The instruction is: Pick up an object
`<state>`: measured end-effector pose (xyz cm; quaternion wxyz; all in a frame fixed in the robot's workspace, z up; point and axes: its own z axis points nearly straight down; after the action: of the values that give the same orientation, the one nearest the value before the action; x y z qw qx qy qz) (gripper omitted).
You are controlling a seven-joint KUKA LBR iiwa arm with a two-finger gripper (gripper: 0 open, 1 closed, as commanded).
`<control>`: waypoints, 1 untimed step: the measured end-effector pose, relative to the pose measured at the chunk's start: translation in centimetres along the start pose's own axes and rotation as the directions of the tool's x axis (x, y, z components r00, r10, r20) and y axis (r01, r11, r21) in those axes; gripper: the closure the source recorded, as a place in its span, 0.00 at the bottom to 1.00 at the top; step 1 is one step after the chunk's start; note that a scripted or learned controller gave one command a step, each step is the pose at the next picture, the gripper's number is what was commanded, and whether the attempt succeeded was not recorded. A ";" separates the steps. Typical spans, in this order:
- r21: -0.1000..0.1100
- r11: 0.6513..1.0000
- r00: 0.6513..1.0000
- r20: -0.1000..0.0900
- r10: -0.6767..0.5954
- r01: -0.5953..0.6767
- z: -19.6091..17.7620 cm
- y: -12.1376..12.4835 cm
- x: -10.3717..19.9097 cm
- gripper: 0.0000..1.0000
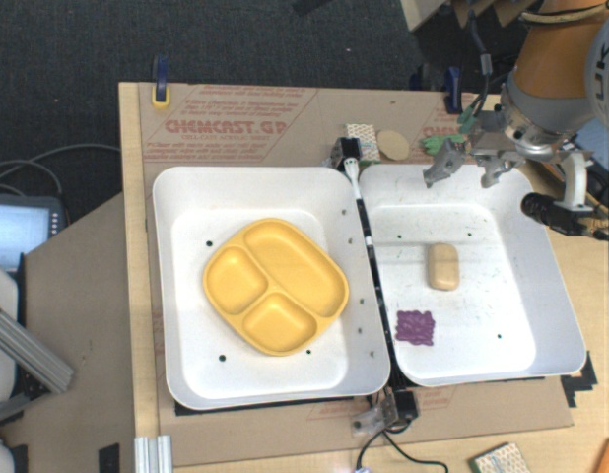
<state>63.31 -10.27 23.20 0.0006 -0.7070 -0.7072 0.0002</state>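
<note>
Hovering open claw (469, 168) at right bin's (541, 294) far rim, tan block (443, 266) mid-bin

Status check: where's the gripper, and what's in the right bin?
Gripper open, over right bin's far rim, holding nothing. Tan oblong block and flat purple patch lie untouched on the bin floor. Nothing blocking them.

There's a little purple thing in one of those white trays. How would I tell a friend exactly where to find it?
Start at the right-hand white bin, the one nearer the grey and orange arm. Look to its near left corner, close to the seam between both bins: the purple patch lies flat there. Its only neighbour, a tan rounded block, sits farther back; the patch is darker, ragged-edged and purple.
</note>
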 end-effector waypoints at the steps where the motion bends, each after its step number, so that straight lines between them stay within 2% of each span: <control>1: 0.010 1.000 1.000 -0.003 -0.003 0.003 5.1 -7.5 5.4 0.00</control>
<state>55.83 -4.90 18.15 0.0055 -0.7061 -0.7081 0.0026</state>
